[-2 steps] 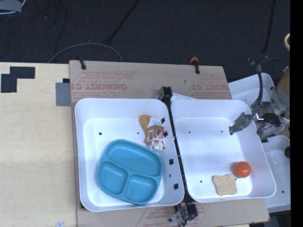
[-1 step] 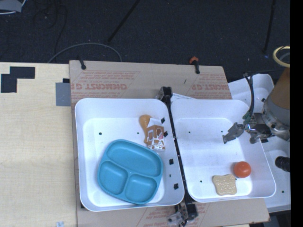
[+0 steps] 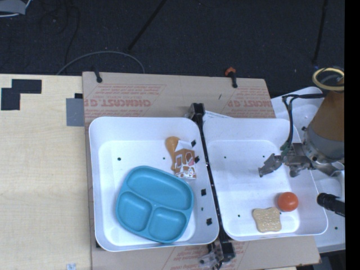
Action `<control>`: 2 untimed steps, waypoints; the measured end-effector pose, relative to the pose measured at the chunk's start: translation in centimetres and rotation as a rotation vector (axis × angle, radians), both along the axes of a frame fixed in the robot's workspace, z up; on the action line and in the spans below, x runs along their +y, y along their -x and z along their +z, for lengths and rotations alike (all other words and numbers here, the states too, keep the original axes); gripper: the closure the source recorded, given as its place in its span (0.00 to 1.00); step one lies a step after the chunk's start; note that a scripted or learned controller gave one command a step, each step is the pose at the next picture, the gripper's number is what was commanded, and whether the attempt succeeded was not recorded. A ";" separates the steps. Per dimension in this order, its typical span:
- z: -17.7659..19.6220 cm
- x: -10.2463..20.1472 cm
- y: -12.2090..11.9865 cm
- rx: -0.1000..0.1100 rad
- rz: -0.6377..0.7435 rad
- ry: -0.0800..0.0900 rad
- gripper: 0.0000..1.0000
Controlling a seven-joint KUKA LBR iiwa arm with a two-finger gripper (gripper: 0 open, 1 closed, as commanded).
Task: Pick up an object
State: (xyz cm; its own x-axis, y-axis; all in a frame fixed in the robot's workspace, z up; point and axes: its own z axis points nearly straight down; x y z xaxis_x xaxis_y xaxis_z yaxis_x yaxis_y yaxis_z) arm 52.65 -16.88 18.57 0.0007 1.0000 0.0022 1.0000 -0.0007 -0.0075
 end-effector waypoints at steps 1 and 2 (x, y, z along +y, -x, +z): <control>-6.4 0.1 0.1 -0.001 0.001 0.000 0.00; -5.1 -0.1 0.1 -0.002 -0.005 0.000 1.00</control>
State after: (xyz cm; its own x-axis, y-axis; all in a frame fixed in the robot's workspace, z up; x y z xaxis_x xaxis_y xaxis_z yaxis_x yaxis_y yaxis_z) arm 52.54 -17.00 13.46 0.0053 1.0000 0.0020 1.0000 -0.0053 -0.0051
